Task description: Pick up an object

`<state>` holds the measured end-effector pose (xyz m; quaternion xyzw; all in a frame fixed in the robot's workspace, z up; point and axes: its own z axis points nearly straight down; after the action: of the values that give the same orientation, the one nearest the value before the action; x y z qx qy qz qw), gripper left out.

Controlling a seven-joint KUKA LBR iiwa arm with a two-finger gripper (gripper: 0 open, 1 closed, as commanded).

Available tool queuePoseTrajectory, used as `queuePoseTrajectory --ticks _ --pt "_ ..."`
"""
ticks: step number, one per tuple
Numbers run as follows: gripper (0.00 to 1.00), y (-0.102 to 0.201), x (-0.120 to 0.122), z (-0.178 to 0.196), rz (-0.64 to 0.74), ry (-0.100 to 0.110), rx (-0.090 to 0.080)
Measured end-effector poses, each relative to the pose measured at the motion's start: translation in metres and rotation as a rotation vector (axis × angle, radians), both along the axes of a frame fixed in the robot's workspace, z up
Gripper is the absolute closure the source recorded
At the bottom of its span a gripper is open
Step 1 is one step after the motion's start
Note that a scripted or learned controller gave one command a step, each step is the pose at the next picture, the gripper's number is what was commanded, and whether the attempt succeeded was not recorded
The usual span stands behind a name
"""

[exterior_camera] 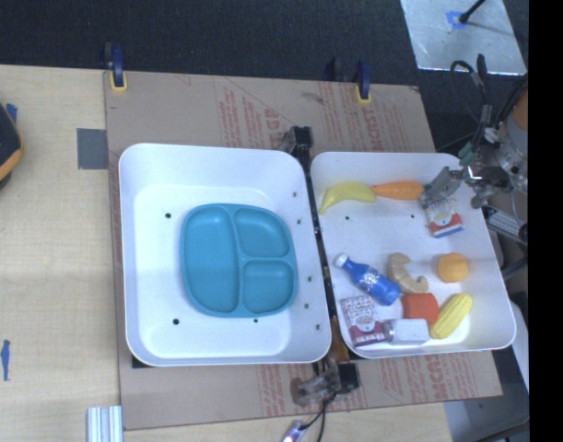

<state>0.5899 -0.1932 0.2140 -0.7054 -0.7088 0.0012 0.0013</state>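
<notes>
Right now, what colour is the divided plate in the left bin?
Light blue, seen clearly in the camera view: divided plate.

The robot arm's wrist is a cluster of pale grey and silver metal parts, blocky and angular, with darker recesses between them; a sliver of orange marks the band above the wrist at the frame's right; thin black cables loop and trail around the upper part of the assembly; the gripper is dull grey metal, narrower than the wrist, with a lighter bracket behind it; finer details such as screws or markings are too small and blurred to make out.
</notes>
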Motion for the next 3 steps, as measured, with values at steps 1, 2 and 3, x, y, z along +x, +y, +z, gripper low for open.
queuePoseTrajectory --ticks 1,2,3 --pt "0.00 0.083 -0.048 -0.121 0.003 -0.004 -0.001" --pt "0.00 0.061 -0.076 -0.120 0.000 -0.006 -0.003" --pt "0.00 0.037 0.000 -0.120 -0.001 -0.008 -0.003"
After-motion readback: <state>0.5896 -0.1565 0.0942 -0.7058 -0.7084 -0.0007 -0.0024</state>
